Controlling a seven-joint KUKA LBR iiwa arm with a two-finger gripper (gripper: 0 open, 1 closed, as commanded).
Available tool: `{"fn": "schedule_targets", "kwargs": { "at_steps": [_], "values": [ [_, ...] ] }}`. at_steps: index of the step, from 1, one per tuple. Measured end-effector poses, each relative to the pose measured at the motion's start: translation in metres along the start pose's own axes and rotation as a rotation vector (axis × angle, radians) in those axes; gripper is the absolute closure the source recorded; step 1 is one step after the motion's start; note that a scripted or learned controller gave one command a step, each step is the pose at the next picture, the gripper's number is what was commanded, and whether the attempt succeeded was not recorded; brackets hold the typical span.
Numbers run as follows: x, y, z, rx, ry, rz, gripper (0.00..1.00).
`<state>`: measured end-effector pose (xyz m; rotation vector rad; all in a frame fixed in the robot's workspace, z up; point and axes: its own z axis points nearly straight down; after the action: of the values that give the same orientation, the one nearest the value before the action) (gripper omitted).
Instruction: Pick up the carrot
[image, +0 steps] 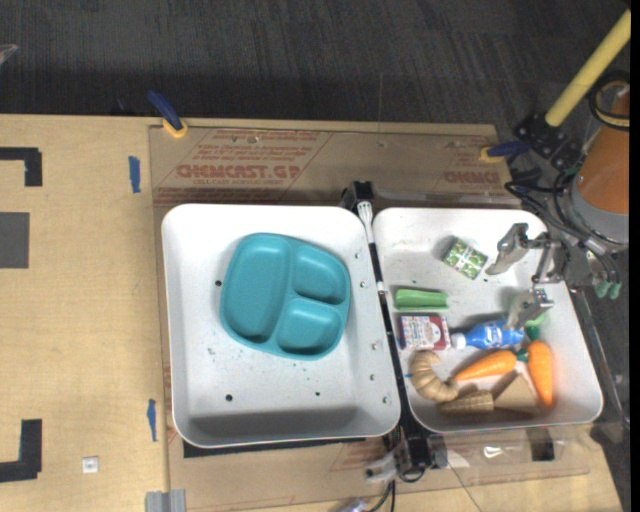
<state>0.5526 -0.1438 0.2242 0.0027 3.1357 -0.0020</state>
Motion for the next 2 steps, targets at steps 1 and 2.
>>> {"fn": "schedule_targets", "kwargs": {
  "at_steps": [1,2],
  "values": [
    [0.047,-0.047,0.102,-0.002,0.007,0.006,0.00],
    [0.061,-0.074,0.126,0.000,-0.024,-0.379,0.00]
  ]
}}
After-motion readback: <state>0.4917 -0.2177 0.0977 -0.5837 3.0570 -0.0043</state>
